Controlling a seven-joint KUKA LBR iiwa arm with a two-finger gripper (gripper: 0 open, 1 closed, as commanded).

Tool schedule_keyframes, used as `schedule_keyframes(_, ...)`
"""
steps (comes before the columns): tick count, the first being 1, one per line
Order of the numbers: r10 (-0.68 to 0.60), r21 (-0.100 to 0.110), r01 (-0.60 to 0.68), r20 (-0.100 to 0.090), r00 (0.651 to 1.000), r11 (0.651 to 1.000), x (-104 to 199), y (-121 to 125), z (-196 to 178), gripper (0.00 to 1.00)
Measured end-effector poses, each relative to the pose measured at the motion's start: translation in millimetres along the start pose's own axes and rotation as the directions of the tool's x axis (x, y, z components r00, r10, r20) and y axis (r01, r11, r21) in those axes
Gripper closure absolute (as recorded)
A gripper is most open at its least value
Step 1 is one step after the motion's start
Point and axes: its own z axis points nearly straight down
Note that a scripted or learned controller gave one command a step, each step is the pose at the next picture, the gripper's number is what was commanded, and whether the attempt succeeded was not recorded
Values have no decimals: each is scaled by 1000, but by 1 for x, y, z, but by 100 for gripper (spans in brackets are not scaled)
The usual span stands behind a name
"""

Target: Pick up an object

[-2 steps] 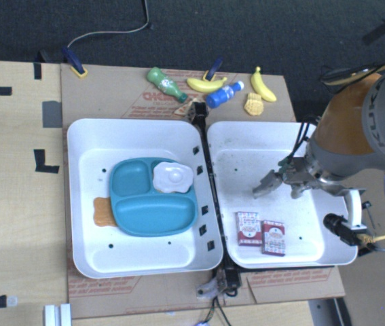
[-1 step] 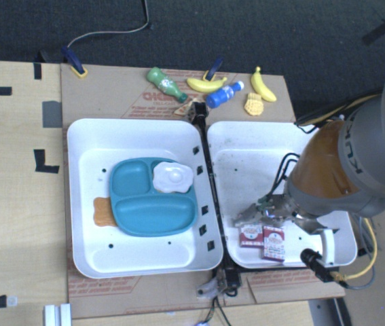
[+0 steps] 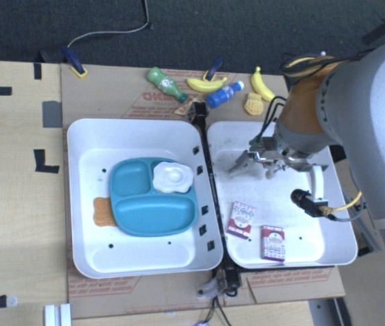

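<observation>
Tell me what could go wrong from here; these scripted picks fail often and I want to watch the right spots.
The claw hangs over bare floor in the right bin, apart from the two small red boxes nearer the front wall, so a straight descent likely closes on nothing. The boxes lie flat, which may let fingers slide over them. The claw is also close to the divider between bins, risking a bump.

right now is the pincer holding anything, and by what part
Nothing is held. The pincer hangs open over a bare patch of the right bin, apart from the two small red boxes nearer its front.
</observation>
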Motion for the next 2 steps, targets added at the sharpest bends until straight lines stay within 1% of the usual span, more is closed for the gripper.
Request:
schedule_keyframes(1,1,4,-1,-1,1000,1000,-7,-46,33,0)
schedule_keyframes(2,2,-2,-2,2,1000,1000,-84,11,-29,0)
